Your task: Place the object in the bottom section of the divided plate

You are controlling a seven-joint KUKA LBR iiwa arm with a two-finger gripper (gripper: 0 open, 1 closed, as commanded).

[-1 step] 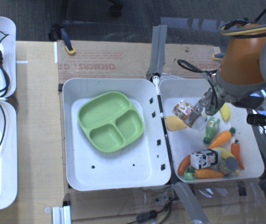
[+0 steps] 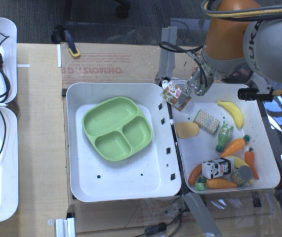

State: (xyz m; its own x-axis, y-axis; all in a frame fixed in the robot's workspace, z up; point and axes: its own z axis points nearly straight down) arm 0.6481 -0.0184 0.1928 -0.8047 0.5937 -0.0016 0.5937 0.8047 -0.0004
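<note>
A small box [image 2: 175,96] with a printed wrapper is seen tilted at the top left corner of the right bin [image 2: 271,147], close to the wall between the bins. The gripper [image 2: 196,87] is positioned just beside it, apparently clamped on its right edge, though the contact is blurred. The green divided plate [image 2: 117,128] is set in the left bin [image 2: 76,147], well apart. A banana [image 2: 232,112], carrots [image 2: 235,146] and other toys are left scattered behind, untouched.
</note>
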